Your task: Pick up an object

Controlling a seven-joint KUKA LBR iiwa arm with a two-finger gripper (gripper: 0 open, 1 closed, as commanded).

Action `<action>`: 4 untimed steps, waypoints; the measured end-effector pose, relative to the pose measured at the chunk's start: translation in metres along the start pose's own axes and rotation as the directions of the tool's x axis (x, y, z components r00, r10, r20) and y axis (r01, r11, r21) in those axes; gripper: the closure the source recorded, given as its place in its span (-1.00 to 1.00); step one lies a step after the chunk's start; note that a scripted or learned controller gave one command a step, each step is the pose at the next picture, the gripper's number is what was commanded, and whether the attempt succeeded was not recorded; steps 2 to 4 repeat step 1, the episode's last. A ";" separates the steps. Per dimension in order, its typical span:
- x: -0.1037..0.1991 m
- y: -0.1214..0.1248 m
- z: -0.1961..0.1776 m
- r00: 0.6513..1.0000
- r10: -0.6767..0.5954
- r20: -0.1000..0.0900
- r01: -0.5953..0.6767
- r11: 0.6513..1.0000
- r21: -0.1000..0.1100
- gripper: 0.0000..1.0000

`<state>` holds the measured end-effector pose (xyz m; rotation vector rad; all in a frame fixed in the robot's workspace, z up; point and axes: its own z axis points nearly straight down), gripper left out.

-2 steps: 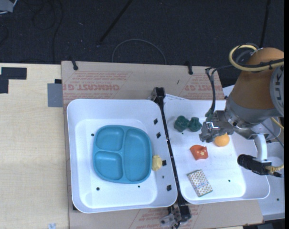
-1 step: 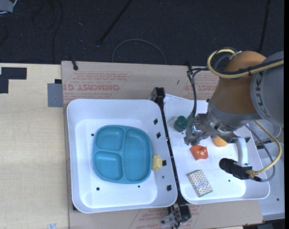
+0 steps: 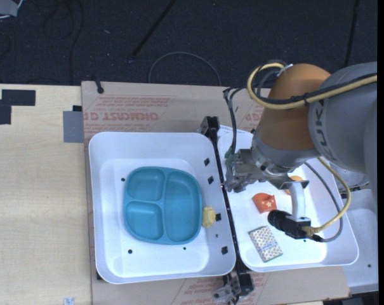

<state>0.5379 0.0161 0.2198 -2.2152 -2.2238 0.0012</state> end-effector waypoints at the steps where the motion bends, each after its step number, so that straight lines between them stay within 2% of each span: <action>1: 0.060 -0.010 0.005 1.000 -0.001 0.000 0.001 1.000 0.003 1.00; 4: 0.060 -0.010 0.005 1.000 -0.001 0.000 0.001 1.000 0.003 1.00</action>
